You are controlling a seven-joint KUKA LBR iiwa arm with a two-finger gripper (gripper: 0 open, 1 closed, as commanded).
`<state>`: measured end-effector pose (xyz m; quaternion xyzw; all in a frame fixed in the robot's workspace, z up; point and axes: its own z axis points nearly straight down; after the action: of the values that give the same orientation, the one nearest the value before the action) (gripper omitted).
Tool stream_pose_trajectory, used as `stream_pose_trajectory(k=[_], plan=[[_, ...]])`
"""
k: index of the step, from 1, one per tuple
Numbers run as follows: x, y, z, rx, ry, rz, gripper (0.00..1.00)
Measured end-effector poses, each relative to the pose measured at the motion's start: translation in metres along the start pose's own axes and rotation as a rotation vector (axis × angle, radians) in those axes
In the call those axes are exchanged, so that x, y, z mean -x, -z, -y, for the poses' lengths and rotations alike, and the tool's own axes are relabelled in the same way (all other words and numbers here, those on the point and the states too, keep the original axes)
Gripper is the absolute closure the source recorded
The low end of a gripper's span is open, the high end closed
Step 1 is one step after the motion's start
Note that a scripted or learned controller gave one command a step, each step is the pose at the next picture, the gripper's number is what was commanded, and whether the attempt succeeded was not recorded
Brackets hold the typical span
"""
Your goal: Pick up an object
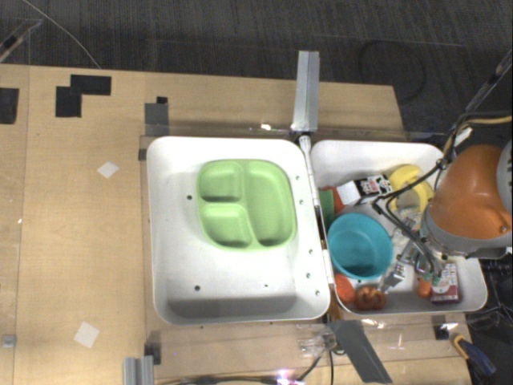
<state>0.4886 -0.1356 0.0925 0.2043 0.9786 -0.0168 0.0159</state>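
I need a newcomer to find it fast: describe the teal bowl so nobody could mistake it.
Start at the two white bins side by side and take the right bin, the cluttered one under the grey and orange arm. Against its left wall sits the teal bowl, round and open side up. It is the biggest item there and the only blue-green one, beside a yellow object and small reddish pieces.

The arm is cut off by the right edge and hides a part of the right bin. The yellow object is half hidden behind cables. The small items near the teal bowl are too blurred to name.
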Motion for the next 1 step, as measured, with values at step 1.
stream_pose_trajectory(k=[1], plan=[[-0.0015,0.0003,-0.0024,-0.003,-0.034,0.001,0.0]])
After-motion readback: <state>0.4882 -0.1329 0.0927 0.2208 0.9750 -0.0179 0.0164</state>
